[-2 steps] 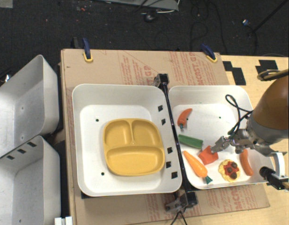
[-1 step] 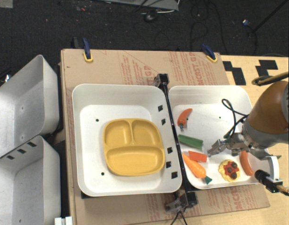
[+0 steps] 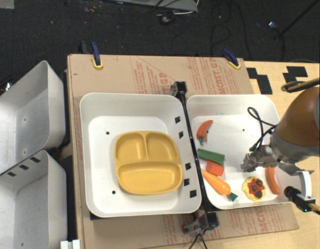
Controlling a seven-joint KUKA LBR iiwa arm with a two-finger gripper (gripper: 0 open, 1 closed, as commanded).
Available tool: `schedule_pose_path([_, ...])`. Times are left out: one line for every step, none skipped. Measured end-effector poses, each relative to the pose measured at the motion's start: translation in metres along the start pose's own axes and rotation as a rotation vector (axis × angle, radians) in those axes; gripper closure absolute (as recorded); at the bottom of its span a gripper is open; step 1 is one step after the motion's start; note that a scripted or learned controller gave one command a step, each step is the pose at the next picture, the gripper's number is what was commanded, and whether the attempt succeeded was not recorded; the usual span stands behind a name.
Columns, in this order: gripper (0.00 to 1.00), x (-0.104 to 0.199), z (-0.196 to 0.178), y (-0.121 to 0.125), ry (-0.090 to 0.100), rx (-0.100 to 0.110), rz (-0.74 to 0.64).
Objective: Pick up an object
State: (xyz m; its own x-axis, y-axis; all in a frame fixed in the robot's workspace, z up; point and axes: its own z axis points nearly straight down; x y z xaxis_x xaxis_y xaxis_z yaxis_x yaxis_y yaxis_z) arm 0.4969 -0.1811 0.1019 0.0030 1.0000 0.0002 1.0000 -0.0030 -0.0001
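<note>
Toy pizza (image 3: 254, 188) and sausage (image 3: 273, 180) lying near right in right bin (image 3: 227, 105). Gripper (image 3: 249, 163) hovering just above, touching nothing; finger state: cannot tell. Carrot (image 3: 217, 183) lying left. Yellow divided plate (image 3: 148, 162) sitting in left bin (image 3: 97, 139).

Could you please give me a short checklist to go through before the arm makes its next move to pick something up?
1. Gripper is over the right bin: ok.
2. Something is between its fingers: cannot tell.
3. Targets are within the bin, namely the carrot, sausage and pizza slice: ok.
4. Sausage and pizza slice are spaced apart for a clean grasp: not ok, they lie close together.
5. Black cable is clear of the gripper: cannot tell.
</note>
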Motion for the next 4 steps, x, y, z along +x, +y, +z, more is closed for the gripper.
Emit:
schedule_pose_path([1.0, 0.001, -0.042, 0.001, -0.002, -0.005, -0.005])
schedule_pose_path([1.0, 0.0, -0.091, -0.007, -0.002, -0.005, -0.005])
schedule_pose_path([1.0, 0.0, -0.144, -0.005, -0.003, -0.007, -0.007])
schedule_pose_path([1.0, 0.053, -0.132, 0.002, 0.001, 0.0, -0.01])
